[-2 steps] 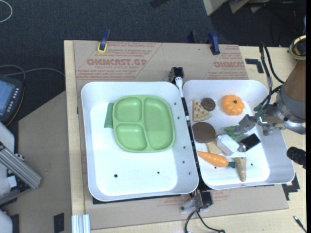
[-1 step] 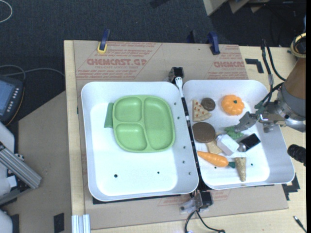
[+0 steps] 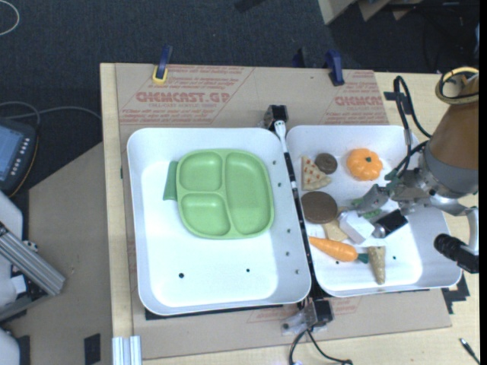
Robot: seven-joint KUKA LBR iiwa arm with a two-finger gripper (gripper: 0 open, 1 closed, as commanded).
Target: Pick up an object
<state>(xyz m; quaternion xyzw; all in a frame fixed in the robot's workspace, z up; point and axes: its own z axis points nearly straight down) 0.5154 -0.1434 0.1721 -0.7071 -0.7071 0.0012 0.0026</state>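
I am reaching my gripper down into the right bin, near its middle, so the approach step is under way. Whether it is clenched or released I cannot tell. It is hovering just beside the carrot and brown disc, which lie toward the left wall; the orange pumpkin is sitting nearer the far edge. Next I need to settle on one piece and descend squarely over it.

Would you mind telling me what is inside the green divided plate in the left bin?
The green plate shows three bare compartments with nothing in them. It lies flat in the left bin, so the bin floor beneath it is covered.
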